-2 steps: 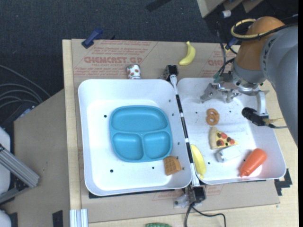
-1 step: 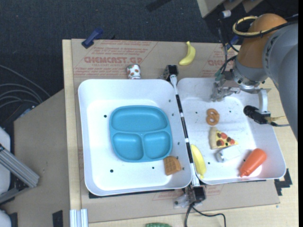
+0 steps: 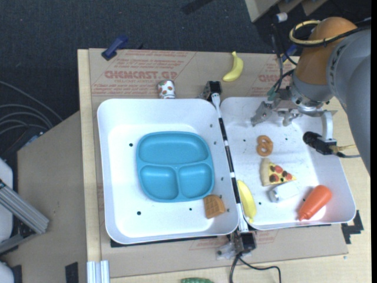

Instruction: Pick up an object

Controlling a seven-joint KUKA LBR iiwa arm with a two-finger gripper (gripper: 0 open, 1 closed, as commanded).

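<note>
Blue divided plate (image 3: 175,165) in white left bin (image 3: 115,158). Tan cracker (image 3: 214,206) at its 5 o'clock. In white right bin (image 3: 330,170): brown pretzel (image 3: 264,145), orange carrot (image 3: 314,201), yellow banana (image 3: 246,200), red-dotted yellow pizza slice (image 3: 276,173).

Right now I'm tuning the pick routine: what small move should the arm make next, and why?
Probably a short drop toward the pretzel: the gripper hovers at the right bin's far end, holding nothing, and the pretzel lies nearest, apart from other items.

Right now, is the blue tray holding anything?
Empty: the blue tray shows bare compartments; the cracker lies beside it in the left bin.
</note>
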